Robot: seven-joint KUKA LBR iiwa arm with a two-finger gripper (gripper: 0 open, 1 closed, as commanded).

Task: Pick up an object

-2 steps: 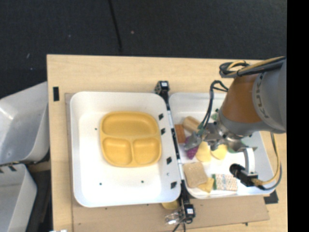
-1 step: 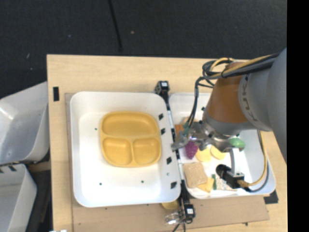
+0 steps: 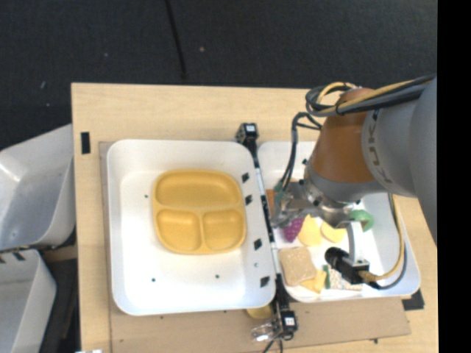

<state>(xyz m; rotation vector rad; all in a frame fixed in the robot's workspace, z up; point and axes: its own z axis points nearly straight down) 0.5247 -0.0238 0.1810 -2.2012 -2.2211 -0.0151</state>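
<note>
Reaching down into the right-hand shallow white bin, the grey arm with its orange band hides its own claw, so whether it is spread or pinching cannot be told. Beneath it the candidates crowd together: a purple piece, a pale yellow wedge and a tan, bread-like square. The yellow three-compartment plastic tray lies in the left-hand bin, well apart.

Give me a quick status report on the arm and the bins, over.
Gripper low in the right bin, over the purple piece. Nothing seen held. Clutter packed close: tan block, yellow pieces. Yellow divided tray sits in the left bin.
</note>
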